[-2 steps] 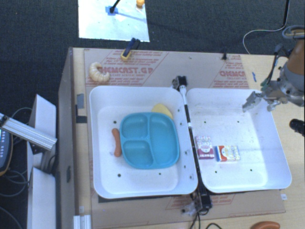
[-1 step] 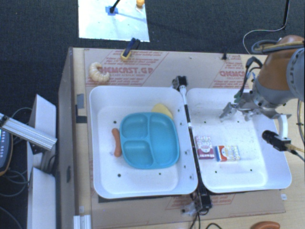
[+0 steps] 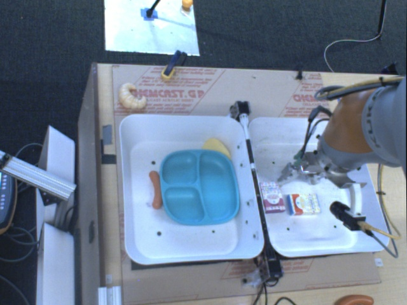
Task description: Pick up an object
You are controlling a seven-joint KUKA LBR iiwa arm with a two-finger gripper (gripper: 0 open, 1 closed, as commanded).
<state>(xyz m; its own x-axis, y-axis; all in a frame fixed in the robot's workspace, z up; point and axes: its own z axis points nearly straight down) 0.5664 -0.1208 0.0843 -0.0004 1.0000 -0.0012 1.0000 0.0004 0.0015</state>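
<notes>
My gripper (image 3: 294, 169) hangs low over the right bin (image 3: 280, 132), near its middle left, with the grey arm and its orange band (image 3: 346, 129) coming in from the right. Just below the gripper lie two small cartons: a pink and white one (image 3: 272, 197) by the divider, and a red, white and blue one (image 3: 303, 203) beside it. Nothing is visibly held. The left bin (image 3: 137, 234) holds a blue divided plate (image 3: 199, 187), a brown sausage (image 3: 155, 189) to its left and a yellow piece (image 3: 217, 146) at its far edge.
A black rail (image 3: 251, 164) divides the two bins. On the cardboard behind the left bin lie a pale croissant-shaped toy (image 3: 131, 96) and a yellow and black tool (image 3: 172, 65). A white sheet (image 3: 149, 30) lies on the floor beyond.
</notes>
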